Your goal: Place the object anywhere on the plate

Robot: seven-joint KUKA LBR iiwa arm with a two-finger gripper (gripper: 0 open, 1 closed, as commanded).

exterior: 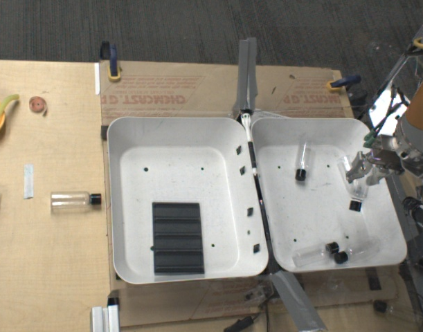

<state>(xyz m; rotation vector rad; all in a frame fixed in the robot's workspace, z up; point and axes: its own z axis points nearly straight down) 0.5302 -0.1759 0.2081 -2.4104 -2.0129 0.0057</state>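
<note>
My pincer is over the right bin, clenched on a small clear bottle hanging cap-down; it looks light, hard and slippery; best pinched mid-body; the dark plate lies in the left bin.

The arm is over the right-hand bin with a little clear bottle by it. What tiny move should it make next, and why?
Probably lift straight up a little. The tool sits over the right bin with a clear bottle hanging below it, and the dark ribbed plate lies in the left bin.
</note>
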